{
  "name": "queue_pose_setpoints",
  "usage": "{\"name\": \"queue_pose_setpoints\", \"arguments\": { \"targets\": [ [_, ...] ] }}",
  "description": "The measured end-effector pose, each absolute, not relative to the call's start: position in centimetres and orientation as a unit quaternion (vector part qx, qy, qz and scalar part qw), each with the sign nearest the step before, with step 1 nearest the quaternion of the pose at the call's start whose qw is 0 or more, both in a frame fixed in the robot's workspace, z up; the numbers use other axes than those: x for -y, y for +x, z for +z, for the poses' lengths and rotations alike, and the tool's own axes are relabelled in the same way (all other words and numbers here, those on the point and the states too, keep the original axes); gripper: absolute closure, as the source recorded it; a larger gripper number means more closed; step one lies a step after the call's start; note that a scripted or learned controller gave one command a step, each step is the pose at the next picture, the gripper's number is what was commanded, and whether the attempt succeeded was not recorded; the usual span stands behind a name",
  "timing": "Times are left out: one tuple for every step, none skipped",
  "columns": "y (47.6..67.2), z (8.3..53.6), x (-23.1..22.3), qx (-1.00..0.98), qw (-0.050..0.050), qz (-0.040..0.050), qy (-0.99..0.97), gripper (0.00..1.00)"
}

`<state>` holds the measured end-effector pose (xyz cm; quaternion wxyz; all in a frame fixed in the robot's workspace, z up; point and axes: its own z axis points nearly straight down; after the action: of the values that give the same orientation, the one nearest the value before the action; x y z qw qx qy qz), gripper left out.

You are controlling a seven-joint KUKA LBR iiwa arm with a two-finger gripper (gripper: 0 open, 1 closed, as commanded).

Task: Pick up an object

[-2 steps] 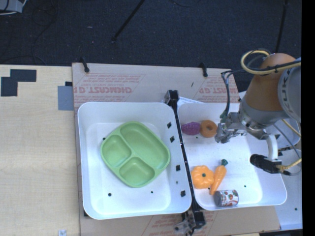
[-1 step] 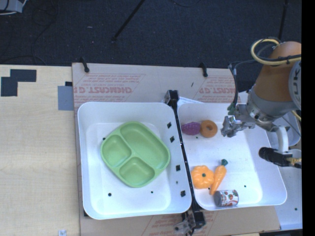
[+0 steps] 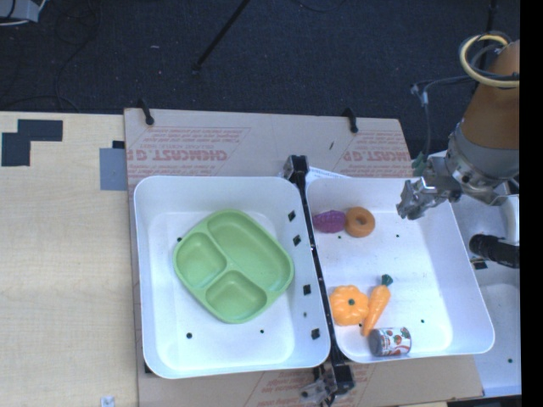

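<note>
The things that could be picked are all lying in the right bin [image 3: 441,253]. Toward its far left corner a purple toy [image 3: 329,221] is resting on the floor, touching or just beside a brown doughnut [image 3: 360,221] on its right. Near the bin's front edge an orange pumpkin-like toy [image 3: 348,304] is sitting close to the divider between the bins, with a toy carrot [image 3: 378,305] leaning tilted against its right side, green top pointing toward the far wall. A small can with a red label [image 3: 389,341] is lying on its side just in front of the carrot's tip, close to the front rim.

The gripper [image 3: 413,200] is hanging over the right bin's far right corner, apart from every toy, the doughnut being the nearest. It is too small and dark here to tell whether it is parted or closed; nothing is showing in its grasp. The arm [image 3: 489,117] is reaching in from the right edge, its orange band sitting above the grey wrist, the wrist slanting down and left toward the bin.

The middle and right side of the right bin's floor are lying bare, giving open room between the two clusters of toys.

In the left bin [image 3: 161,329] a green divided plate [image 3: 233,264] is lying flat near the centre, turned at a slant, with white floor showing around it on all sides.
</note>
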<state>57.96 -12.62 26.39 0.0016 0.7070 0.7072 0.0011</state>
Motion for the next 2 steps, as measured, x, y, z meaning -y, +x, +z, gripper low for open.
{"name": "queue_pose_setpoints", "arguments": {
  "targets": [
    [59.4, 24.8, 7.1, -0.708, -0.002, -0.0007, 0.706, 1.0],
    [60.4, 23.6, 1.2, -0.709, -0.002, -0.0011, 0.706, 1.0]
  ]
}}
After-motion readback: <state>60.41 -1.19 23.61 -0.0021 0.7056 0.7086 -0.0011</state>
